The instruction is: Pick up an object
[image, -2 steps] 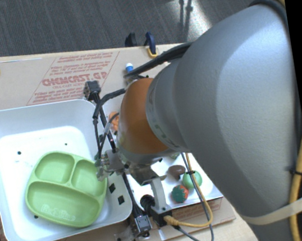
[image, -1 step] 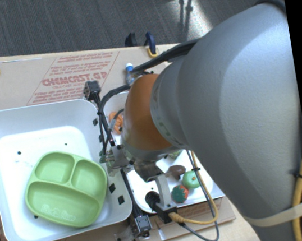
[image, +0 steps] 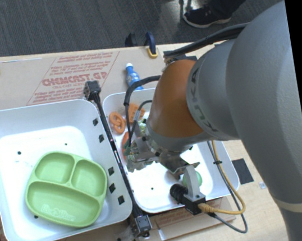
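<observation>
The arm [image: 235, 75] covers most of the right bin [image: 157, 193], its orange band above that bin's middle and its wrist [image: 144, 146] low over the bin's left half. From this angle you cannot tell whether the jaws are apart or together, and nothing is seen between them, so treat the pick as not yet made.

The desk [image: 36, 78] carries the left bin [image: 30, 110] touching the right bin's left wall. In it lies a green plate [image: 65, 187], broad, shallow and flat on the floor. It is probably a poor choice, since only its thin rim offers a grip.

Your likelier targets are inside the right bin. Orange pieces [image: 117, 121] lie in its back left corner, just behind the wrist. A small green thing [image: 197, 178] shows near its front right, partly hidden by hardware on the arm. A blue bottle [image: 131, 75] lies on the desk just beyond the right bin's back wall, out of easy reach.

To do this well:
- Pick one orange piece and centre over it.
- Come straight down so it sits between the jaws, not beside them.
- Stay off the bin's left wall, which is close by.
- Close fully before lifting.
- Lift slowly; the pieces look small and may slip.
</observation>
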`<action>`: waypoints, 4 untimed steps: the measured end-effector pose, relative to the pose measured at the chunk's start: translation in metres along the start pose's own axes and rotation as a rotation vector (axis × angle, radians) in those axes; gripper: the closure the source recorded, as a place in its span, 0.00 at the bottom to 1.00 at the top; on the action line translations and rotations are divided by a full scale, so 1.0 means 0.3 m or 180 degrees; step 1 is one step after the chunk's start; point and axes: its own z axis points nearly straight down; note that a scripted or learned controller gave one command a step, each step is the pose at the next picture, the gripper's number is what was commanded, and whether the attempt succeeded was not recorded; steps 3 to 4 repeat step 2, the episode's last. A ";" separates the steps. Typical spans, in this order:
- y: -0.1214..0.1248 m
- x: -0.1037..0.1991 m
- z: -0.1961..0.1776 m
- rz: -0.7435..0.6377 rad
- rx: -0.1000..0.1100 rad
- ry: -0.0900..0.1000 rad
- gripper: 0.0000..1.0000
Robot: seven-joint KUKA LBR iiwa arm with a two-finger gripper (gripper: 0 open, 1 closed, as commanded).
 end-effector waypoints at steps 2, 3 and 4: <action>0.001 -0.129 -0.042 0.0000 -0.0007 -0.0001 0.00; 0.001 -0.129 -0.042 0.0000 -0.0007 -0.0001 0.00; 0.001 -0.129 -0.042 0.0000 -0.0007 -0.0001 0.00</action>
